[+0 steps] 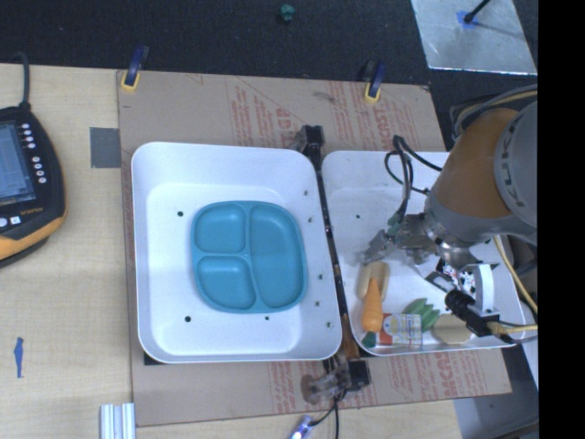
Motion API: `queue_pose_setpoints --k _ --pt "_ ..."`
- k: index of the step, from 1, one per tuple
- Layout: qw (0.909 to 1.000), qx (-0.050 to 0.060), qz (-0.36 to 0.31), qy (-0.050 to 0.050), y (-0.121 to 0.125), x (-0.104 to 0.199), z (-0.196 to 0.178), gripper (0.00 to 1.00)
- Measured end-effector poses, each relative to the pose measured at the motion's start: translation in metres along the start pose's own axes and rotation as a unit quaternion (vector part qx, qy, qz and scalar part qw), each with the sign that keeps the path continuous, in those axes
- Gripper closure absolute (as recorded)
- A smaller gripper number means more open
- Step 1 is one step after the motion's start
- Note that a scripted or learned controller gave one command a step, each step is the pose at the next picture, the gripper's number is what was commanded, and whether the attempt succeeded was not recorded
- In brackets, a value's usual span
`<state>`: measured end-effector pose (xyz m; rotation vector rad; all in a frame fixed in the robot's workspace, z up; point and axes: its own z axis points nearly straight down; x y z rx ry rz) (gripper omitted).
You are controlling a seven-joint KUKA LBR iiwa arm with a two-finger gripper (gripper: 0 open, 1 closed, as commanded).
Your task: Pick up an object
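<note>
The claw (388,245) hangs low over the carrot (372,307) in the right bin (352,181), apparently lining up a grab, though I cannot tell its spread.

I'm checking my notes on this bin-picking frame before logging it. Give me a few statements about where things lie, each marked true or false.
1. The blue divided plate lies in the left bin. True.
2. The carrot lies in the left bin. False: it lies in the right bin, near its front left corner.
3. The gripper is over the right bin. True.
4. The blue divided plate has a carrot on it. False: its compartments hold nothing.
5. A handheld controller rests on the bench left of the bins. True.
</note>
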<state>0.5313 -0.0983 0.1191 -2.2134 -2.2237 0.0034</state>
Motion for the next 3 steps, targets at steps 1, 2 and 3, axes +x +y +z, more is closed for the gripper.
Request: queue_pose_setpoints --k 1,2,3 --pt "1.0000 0.000 -0.001 -0.001 -0.028 0.005 0.028 0.00" --pt "1.0000 0.000 -0.001 -0.001 -0.028 0.004 0.018 1.00" --pt "1.0000 -0.001 0.000 0.000 0.008 0.069 -0.073 1.00"
